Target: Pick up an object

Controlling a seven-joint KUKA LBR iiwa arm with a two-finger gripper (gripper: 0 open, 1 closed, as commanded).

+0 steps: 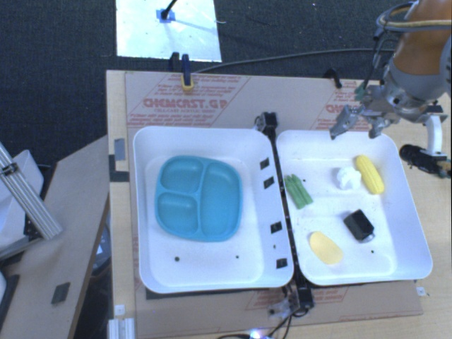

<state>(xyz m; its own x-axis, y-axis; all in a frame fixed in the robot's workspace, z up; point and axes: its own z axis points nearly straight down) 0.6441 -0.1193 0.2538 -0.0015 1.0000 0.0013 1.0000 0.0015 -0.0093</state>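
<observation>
The right bin [406, 260] holds a yellow corn cob [369, 174], a small white object [347, 178] touching its left side, a green bean bundle [297, 191], a black block [359, 225] and a pale yellow oval piece [325, 248]. My gripper [358, 126] hangs over the far rim of this bin, above and behind the corn cob and the white object. It is open, with its two fingers spread and nothing between them.
The left bin [152, 260] holds a blue divided plate [198, 198]. A black hinge strip [277, 203] runs between the two bins. A blue and yellow clamp [186, 73] stands on the board's far edge. A grey rail [28, 200] lies on the left.
</observation>
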